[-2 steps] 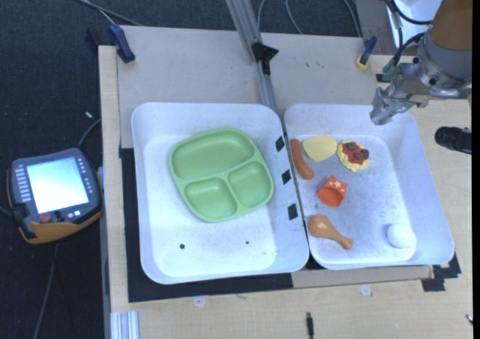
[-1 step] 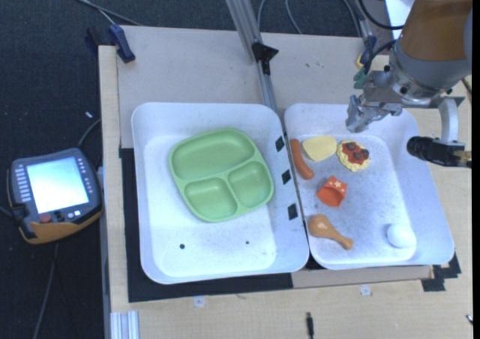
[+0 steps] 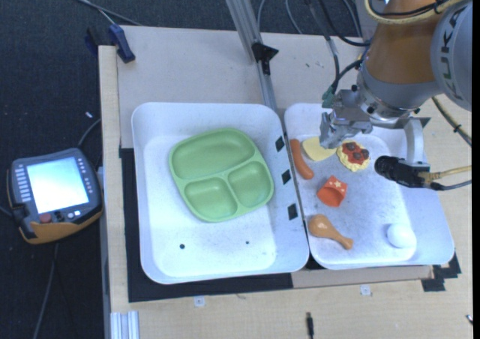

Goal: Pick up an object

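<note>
Here the gripper [image 3: 332,137] is seen poised low over the far part of the right bin [image 3: 431,217], just above a pale yellow flat piece [image 3: 318,153] and beside a small pizza-like toy [image 3: 354,156]. Whether anything is yet gripped cannot be told, since the tool's lower end is masked by its own body. No object is seen lifted clear of the bin floor.

Several candidates are offered in that bin: an orange sausage [image 3: 302,159] lying along the left wall, a red-orange block [image 3: 331,191] near the middle, a drumstick [image 3: 329,229] toward the near edge, and a white egg-like ball [image 3: 400,236] in the near right corner. The left bin [image 3: 150,127] is occupied by a green divided plate [image 3: 220,174].

The step in hand is judged to be the descent onto the items beneath the tool. It is best done if a single target is chosen. The yellow piece looks thin and flat, so a grasp on it is likely to slip; the pizza toy beside it would be a thicker purchase. The closing line should be centred on the chosen thing, so that the neighbour and the sausage are not nudged. The lift should be made straight up, and the catch confirmed before travel is begun.
</note>
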{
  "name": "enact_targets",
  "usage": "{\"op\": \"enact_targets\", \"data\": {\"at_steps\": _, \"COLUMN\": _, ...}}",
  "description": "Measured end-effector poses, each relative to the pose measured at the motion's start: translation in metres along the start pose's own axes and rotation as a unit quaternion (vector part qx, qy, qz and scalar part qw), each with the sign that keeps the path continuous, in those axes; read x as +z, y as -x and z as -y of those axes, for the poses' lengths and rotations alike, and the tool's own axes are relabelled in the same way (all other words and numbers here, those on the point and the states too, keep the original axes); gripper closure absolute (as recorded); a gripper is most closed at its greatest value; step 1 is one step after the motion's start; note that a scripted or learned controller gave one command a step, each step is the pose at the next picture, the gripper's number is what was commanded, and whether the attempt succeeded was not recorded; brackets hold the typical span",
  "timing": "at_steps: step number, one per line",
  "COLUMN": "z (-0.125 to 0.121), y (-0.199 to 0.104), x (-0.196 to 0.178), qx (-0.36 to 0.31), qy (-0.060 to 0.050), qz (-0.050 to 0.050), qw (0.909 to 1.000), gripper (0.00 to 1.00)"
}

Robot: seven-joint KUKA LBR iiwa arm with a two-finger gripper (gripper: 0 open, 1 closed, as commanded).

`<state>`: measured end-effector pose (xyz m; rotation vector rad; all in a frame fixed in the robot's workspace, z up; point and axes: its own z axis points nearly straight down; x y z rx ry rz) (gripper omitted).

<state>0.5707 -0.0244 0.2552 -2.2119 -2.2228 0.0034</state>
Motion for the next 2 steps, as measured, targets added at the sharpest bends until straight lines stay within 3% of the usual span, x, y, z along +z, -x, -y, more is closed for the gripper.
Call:
{"op": "enact_targets", "data": {"at_steps": 1, "z": 0.018, "y": -0.053, "x": 0.02, "qx": 0.0, "qy": 0.0, "qz": 0.0, "qw": 1.0, "gripper": 1.0}}
{"op": "enact_targets", "data": {"at_steps": 2, "z": 0.045, "y": -0.105, "x": 0.016, "qx": -0.001, "qy": 0.0, "qz": 0.0, "qw": 1.0, "gripper": 1.0}}
